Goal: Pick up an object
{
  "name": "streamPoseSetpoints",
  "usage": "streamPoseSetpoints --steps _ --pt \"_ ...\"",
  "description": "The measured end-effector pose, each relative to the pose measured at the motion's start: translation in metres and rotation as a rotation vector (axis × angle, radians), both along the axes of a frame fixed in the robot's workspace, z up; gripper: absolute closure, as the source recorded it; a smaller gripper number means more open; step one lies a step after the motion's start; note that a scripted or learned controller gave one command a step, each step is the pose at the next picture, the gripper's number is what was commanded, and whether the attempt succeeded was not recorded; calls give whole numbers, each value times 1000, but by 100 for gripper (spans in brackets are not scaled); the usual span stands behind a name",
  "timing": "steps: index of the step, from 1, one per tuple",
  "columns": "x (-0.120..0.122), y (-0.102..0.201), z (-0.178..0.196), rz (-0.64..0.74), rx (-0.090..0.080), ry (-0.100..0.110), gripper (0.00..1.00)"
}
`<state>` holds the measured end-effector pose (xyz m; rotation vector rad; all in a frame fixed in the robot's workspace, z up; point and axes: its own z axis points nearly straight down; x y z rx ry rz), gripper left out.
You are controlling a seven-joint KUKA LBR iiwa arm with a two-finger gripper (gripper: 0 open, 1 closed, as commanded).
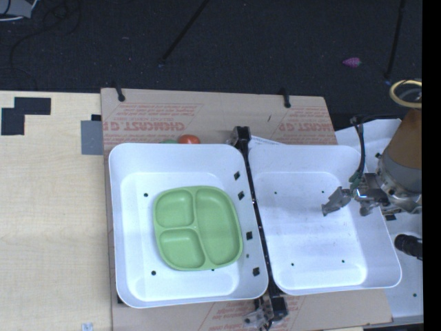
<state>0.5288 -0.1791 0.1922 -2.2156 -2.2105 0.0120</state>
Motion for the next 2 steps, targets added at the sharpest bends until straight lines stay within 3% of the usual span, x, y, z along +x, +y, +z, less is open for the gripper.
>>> streamPoseSetpoints --steps 1,2 --pt "3 0 6 2 -3 -12 0" --pt "-6 0 -41 2 0 -7 0"
